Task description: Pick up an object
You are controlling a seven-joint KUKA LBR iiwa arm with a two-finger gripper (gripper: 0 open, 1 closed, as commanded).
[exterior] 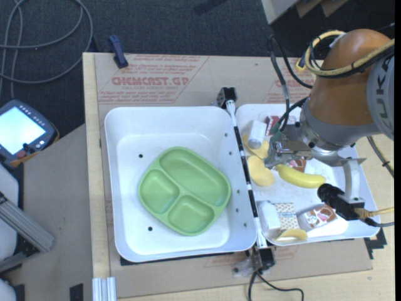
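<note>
My gripper (281, 153) is low in the right bin (294, 238), near its left wall, under the orange and grey wrist. Just below it lie a pale yellow lemon-shaped piece (260, 171) and a yellow banana (302, 177). A white cylinder (255, 133) stands behind the gripper by the bin's far left corner. Nothing shows between the fingers, and the wrist hides most of them.
The left bin (125, 130) holds a green divided plate (183, 190). In the right bin's near part lie a white block (269, 215), a patterned card (286, 214), a printed packet (318, 217) and a small yellow piece (290, 234). A red-printed packet (272, 123) lies at the back.
</note>
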